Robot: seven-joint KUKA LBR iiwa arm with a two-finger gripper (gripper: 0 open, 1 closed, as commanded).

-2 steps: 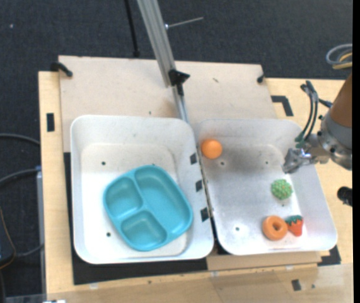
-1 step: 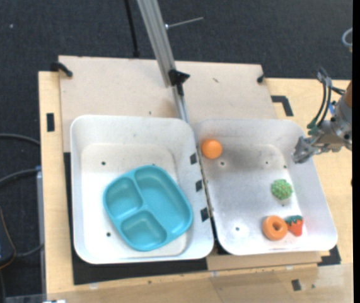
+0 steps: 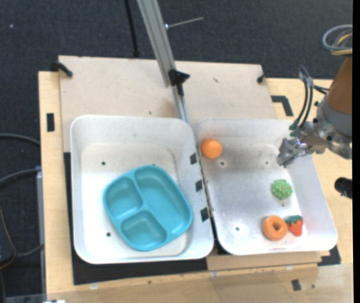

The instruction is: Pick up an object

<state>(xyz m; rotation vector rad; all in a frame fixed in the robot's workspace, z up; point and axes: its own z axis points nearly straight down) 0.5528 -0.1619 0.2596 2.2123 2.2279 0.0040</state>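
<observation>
You are looking at four small things lying in the right bin (image 3: 255, 137), any of them a candidate for the pick. The orange ball (image 3: 212, 149) is sitting near that bin's far left corner, well apart from the others. The green ball (image 3: 282, 189) is resting toward the bin's right side, and nearer the front right corner the orange ring (image 3: 274, 228) is lying flat with the red piece (image 3: 296, 226) touching it on its right. The gripper (image 3: 287, 151) is hanging over the bin's far right part, beyond the green ball and not touching it; nothing is showing between its fingers, and you cannot tell whether they are spread or pressed together. The arm (image 3: 338, 109) is reaching in past the bin's right edge. Left of the right bin, the left bin (image 3: 91, 137) is holding a teal tray (image 3: 147, 207) with three compartments.
</observation>
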